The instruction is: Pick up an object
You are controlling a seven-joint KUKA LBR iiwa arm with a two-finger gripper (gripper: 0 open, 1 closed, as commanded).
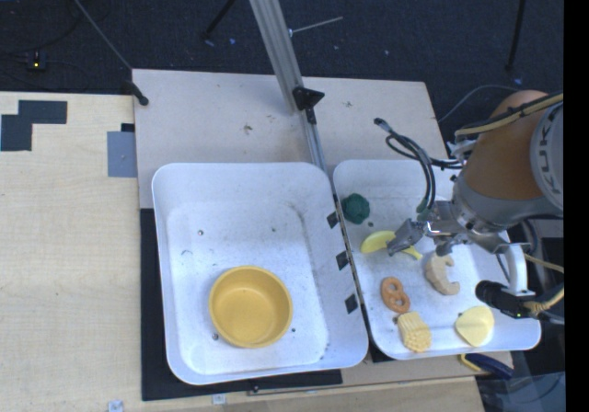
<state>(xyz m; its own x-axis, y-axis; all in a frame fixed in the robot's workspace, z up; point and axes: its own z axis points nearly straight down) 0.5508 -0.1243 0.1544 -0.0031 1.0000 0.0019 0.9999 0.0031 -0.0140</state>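
Now the pincer (416,239) hangs with its fingers spread over the right bin (515,338), a yellow banana-like piece (376,242) just beside its tips, so I would centre the fingers astride that piece, then lower before closing.

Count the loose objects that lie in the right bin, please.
5, perhaps more hidden under the arm. Green ball near the divider; yellow piece at the gripper; pretzel below; corn cob at the front; pale yellow piece front right.
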